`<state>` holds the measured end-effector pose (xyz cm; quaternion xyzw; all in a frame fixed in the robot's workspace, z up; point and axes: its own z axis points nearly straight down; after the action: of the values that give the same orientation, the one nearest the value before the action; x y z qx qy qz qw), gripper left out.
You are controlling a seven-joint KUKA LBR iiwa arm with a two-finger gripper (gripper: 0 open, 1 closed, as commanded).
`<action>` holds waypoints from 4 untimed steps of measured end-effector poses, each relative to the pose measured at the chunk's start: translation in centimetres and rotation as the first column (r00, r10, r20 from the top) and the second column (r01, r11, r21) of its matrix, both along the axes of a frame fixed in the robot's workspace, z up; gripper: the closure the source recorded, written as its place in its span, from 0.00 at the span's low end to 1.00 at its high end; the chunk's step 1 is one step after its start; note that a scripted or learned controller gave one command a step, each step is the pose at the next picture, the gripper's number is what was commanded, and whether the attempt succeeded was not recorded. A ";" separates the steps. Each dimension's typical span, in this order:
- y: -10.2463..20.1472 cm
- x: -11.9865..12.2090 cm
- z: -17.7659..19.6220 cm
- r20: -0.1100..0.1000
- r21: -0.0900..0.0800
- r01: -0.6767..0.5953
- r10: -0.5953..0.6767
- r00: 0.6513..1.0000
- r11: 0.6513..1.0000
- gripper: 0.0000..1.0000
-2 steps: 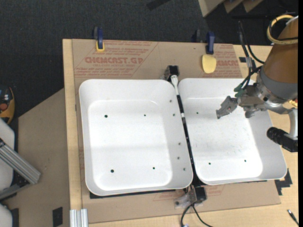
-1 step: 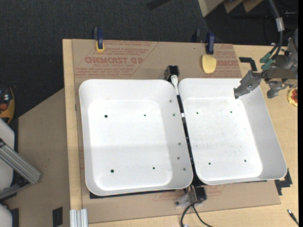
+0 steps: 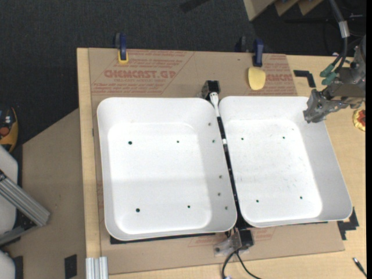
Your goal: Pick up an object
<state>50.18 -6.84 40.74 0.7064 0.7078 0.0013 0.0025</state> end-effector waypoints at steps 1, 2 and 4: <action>10.7 1.7 -7.7 -0.014 0.004 -0.010 0.010 1.000 1.000 1.00; 12.9 2.5 2.7 0.008 0.004 -0.002 0.002 1.000 1.000 1.00; 14.8 3.9 -6.3 -0.006 0.002 0.001 -0.001 1.000 1.000 1.00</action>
<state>54.05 7.92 34.46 0.7067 0.7075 0.0000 -0.0004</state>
